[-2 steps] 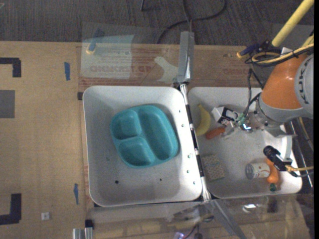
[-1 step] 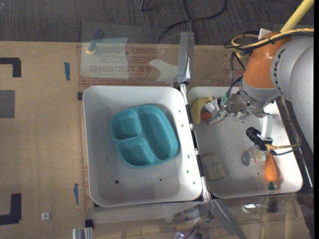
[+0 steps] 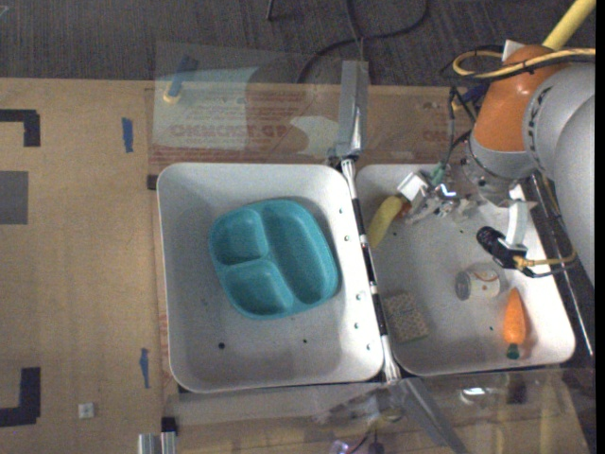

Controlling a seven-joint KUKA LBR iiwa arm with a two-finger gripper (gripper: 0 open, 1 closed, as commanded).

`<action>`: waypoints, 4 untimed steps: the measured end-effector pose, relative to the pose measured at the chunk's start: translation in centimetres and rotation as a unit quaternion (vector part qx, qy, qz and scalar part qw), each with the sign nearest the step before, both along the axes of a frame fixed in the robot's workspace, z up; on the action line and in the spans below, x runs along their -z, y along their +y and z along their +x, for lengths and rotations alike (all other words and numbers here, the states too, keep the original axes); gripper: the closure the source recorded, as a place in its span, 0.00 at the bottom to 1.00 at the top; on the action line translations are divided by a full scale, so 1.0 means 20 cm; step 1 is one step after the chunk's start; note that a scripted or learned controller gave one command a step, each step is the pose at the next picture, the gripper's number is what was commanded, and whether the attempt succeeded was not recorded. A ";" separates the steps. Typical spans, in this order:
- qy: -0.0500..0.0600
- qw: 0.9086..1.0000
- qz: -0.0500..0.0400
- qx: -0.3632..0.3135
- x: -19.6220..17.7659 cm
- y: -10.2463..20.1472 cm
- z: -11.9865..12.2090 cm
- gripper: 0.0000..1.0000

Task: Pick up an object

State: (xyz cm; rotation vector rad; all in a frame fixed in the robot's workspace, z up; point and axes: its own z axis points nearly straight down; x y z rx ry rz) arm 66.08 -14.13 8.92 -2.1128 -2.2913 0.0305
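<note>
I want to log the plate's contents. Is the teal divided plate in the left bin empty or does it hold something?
Empty. The teal divided plate lies flat in the left bin, and all three compartments show only bare teal surface.

2 white bins side by side. Left bin (image 3: pixel 189 348): teal divided plate (image 3: pixel 274 256) at centre. Right bin (image 3: pixel 444 353), its far-left corner: gripper (image 3: pixel 423 197) low beside banana (image 3: pixel 386 219). Carrot (image 3: pixel 513 322) near-right; small round tin (image 3: pixel 479 282) just beside it; brown sponge (image 3: pixel 406 316) near-left.

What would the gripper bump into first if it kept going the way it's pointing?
Probably the banana. The gripper points left toward it in the right bin, though depth is hard to judge from above.
</note>
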 end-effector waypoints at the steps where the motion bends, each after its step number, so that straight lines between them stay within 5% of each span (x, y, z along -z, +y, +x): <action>1: 0.004 1.000 -0.006 0.000 -0.03 -0.02 -0.01 1.00; 2: 0.001 1.000 -0.005 -0.001 -0.04 -0.02 0.00 0.00; 3: -0.017 0.998 -0.003 0.066 -0.55 -0.03 0.03 0.00; 4: -0.018 0.999 -0.002 0.029 -0.17 0.03 -0.04 0.00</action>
